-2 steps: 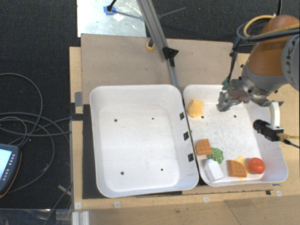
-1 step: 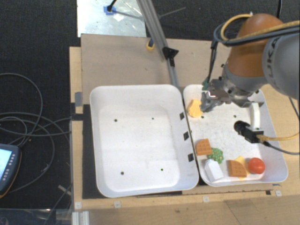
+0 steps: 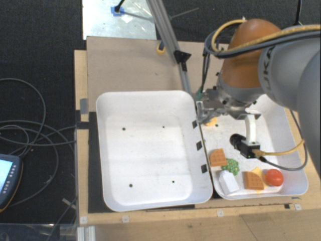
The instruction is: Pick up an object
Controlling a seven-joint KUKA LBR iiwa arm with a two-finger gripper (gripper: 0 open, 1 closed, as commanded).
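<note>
My gripper point(image 3: 204, 113) hangs under the orange-banded wrist point(image 3: 247, 49), over the left edge of the right bin point(image 3: 296, 185), close to the wall shared with the left bin. A small yellow piece point(image 3: 213, 120) lies just beside it, partly hidden by the wrist. Toward the front of the right bin lie a brown waffle piece point(image 3: 217, 157), a green broccoli point(image 3: 231, 165), a white block point(image 3: 229, 183), an orange waffle point(image 3: 253, 181), a yellow wedge point(image 3: 258, 171) and a red tomato point(image 3: 274, 177). Nothing can be seen held.
The left bin point(image 3: 145, 149) sits beside the right one, with black clips point(image 3: 199, 144) along the shared rim. A black and white fitting point(image 3: 246, 142) with a yellow cable hangs from the arm over the right bin. A grey pole point(image 3: 168, 31) slants across the back.
</note>
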